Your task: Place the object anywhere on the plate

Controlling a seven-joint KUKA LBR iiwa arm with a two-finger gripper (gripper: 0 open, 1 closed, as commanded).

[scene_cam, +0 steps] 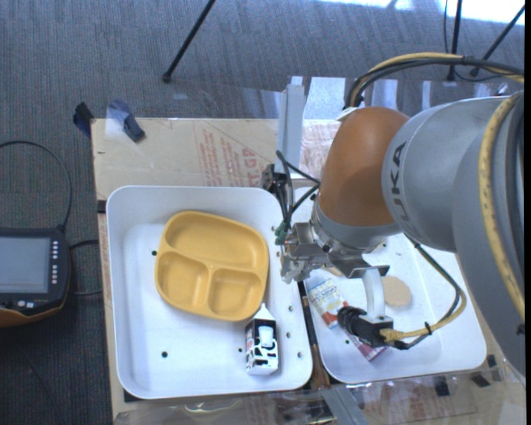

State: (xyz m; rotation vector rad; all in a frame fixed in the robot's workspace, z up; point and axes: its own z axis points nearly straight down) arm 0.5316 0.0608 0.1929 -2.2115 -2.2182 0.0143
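Observation:
A yellow plate (214, 264) with three compartments lies in the left bin (137, 215), nothing on it. A small black-and-white carton (262, 344) stands in that bin just off the plate's near right corner. My gripper (338, 277) hangs low over the left part of the right bin (451, 343), under the orange wrist band. Directly below it lies a red-and-white packet (326, 297), and a round tan disc (396, 292) sits a little to its right. The arm hides much of the right bin.
The divider between the two bins runs just left of my gripper. A black plug on a yellow cable (365, 328) hangs over the right bin's near side. A control pendant (19, 266) lies on the floor at left.

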